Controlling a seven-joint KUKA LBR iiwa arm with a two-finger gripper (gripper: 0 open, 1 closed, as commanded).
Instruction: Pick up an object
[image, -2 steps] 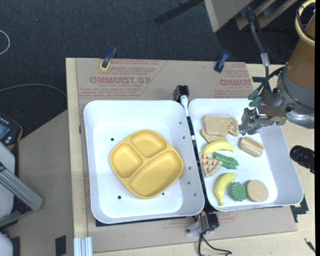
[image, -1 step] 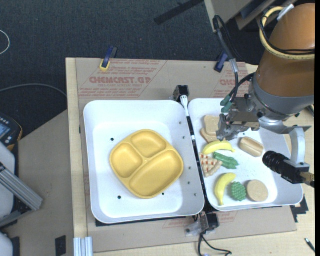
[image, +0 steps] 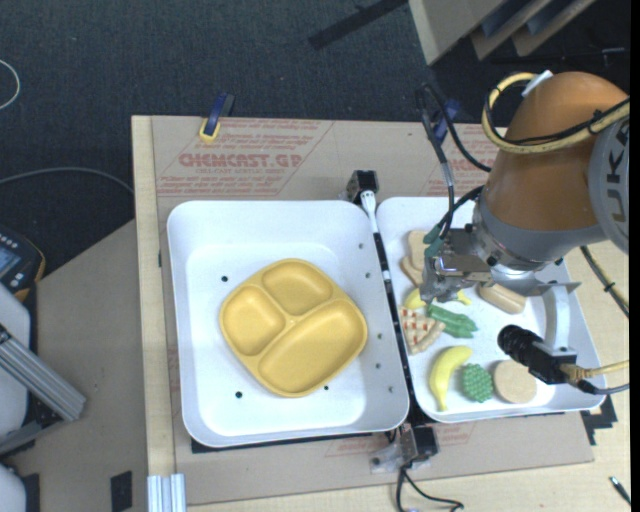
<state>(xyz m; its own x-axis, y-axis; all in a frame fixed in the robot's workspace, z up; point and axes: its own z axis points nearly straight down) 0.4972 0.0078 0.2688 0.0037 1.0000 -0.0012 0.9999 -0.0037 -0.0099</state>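
A yellow divided plate (image: 292, 326) is seen lying flat in the left bin (image: 190, 240), whose white floor is largely covered by it. The arm (image: 555, 150), grey with an orange band, is extended over the right bin (image: 395, 215), and its gripper (image: 441, 283) is lowered among the toy foods; whether anything is grasped cannot be told. Just beside it a green piece (image: 452, 321) and a pizza slice (image: 417, 326) are found, with a banana (image: 446, 372) nearer the front rim.
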